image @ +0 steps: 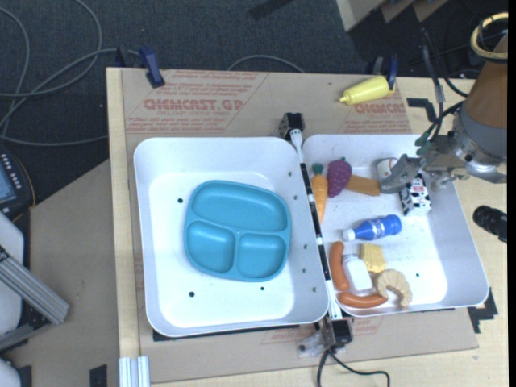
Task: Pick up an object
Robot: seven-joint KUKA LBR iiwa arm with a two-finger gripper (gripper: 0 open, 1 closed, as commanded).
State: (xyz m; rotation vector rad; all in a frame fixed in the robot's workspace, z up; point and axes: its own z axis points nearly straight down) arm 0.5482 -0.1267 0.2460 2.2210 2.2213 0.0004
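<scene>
tool (pixel 401 181) over right bin (pixel 451 289), blue bottle (pixel 376 229) near

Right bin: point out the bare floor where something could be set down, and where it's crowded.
In the right bin, bare floor lies right of the blue bottle and croissant, toward the right rim. Crowded: the left edge, from carrot and grapes to hot dog, and under the tool.

dark grey carpet (pixel 201 18) around a light wooden bench (pixel 121 216), with black cables (pixel 48 63) looping at upper left. printed cardboard (pixel 193 103) covers the bench top, held by blue clamps (pixel 150 67). aluminium rail (pixel 28 285) at lower left.
</scene>
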